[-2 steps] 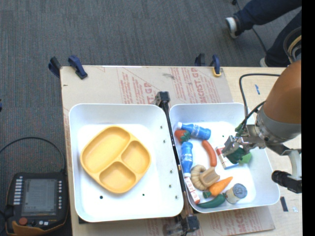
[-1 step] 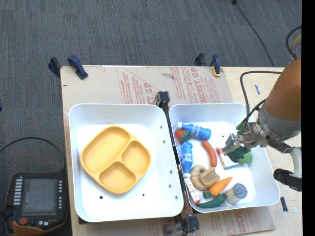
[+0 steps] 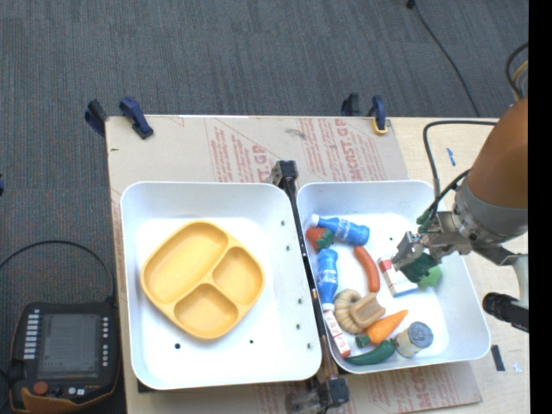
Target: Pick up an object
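My gripper (image 3: 416, 260) is low over the right side of the right bin (image 3: 461, 313). A green toy (image 3: 429, 273) sits right under its tip, touching or nearly touching it. A small red and white box (image 3: 396, 281) lies just left of the green toy. Further left are a red sausage (image 3: 368, 268), two blue bottles (image 3: 342, 229) (image 3: 327, 272), a tan bread piece (image 3: 352, 309), an orange carrot (image 3: 385, 324), a green vegetable (image 3: 373, 354) and a grey can (image 3: 415, 337).
The left bin (image 3: 138, 205) holds a yellow divided plate (image 3: 203, 279). The two bins meet at a raised rim (image 3: 302, 257). Blue clamps (image 3: 135, 115) sit on the bench's far edge. A pendant (image 3: 60, 352) lies on the floor at lower left.
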